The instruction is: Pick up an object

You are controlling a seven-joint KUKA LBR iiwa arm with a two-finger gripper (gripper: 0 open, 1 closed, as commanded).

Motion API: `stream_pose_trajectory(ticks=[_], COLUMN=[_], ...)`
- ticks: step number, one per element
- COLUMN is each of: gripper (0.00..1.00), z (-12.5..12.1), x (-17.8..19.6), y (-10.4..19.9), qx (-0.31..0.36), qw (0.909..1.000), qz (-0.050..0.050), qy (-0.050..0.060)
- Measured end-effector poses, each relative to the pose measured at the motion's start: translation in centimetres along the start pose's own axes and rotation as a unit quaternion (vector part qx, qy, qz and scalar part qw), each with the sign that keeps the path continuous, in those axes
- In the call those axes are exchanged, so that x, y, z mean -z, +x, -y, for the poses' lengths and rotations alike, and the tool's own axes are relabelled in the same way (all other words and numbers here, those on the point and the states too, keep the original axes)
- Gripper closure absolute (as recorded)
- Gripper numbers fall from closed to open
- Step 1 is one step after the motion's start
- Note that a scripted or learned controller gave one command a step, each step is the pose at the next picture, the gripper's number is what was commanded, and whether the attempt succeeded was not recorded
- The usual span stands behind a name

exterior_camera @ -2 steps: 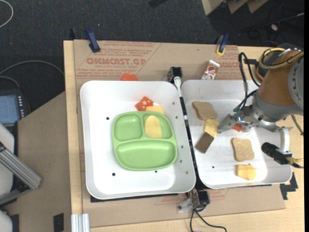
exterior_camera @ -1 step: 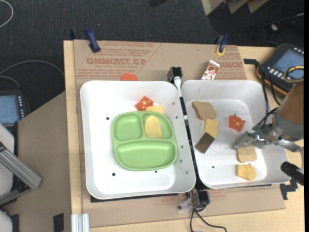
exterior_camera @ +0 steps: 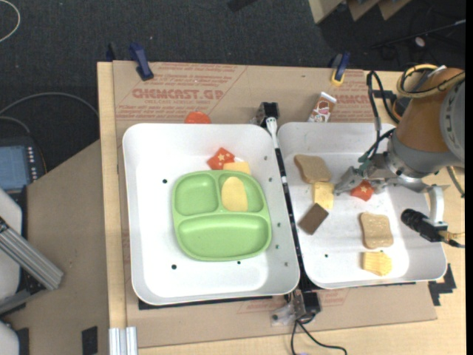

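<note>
Claw: your claw [exterior_camera: 353, 179] is reaching into the right bin from the right, low over its upper middle; you cannot tell its state from this slant.
Red piece by the claw: a small red piece [exterior_camera: 361, 191] is lying on the bin floor just beside the claw tips, not visibly between them.
Arm: your grey arm with its orange band [exterior_camera: 427, 120] is leaning in over the right bin's upper right corner.
Right bin: the right bin [exterior_camera: 414, 272] is carrying a tan toast-like slice [exterior_camera: 313, 168] at upper left, a pale yellow block [exterior_camera: 323, 196] just below that, and a dark brown slab [exterior_camera: 313, 218] lying tilted beneath the block.
Right bin, lower part: you are seeing a second tan slice [exterior_camera: 377, 230] well below the claw and a yellow chunk [exterior_camera: 377, 262] just below that slice.
Left bin: the left bin [exterior_camera: 148, 168] is holding a green divided plate [exterior_camera: 219, 231] with a yellow oval piece [exterior_camera: 234, 194] in its upper right compartment.
Above the plate: a red piece with a star [exterior_camera: 220, 158] is resting just beyond the plate's upper rim, touching a pale yellow piece [exterior_camera: 239, 168].
Counter: the counter [exterior_camera: 118, 117] is carrying both bins side by side; a small carton [exterior_camera: 322, 109] is lying on it above the right bin, and blue clamps [exterior_camera: 140, 61] are gripping its far edge.
</note>
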State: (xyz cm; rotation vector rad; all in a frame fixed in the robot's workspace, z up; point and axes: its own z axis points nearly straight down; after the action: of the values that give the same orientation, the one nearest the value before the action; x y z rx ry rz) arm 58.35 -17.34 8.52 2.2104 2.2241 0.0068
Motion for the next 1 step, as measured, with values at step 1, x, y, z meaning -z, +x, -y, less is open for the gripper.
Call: stream_pose_trajectory(ticks=[1], gripper=[1.0], z=[0.31], x=[1.01], y=[-0.27], qx=[-0.002], qw=[1.0], qz=[0.0], qy=[0.001])
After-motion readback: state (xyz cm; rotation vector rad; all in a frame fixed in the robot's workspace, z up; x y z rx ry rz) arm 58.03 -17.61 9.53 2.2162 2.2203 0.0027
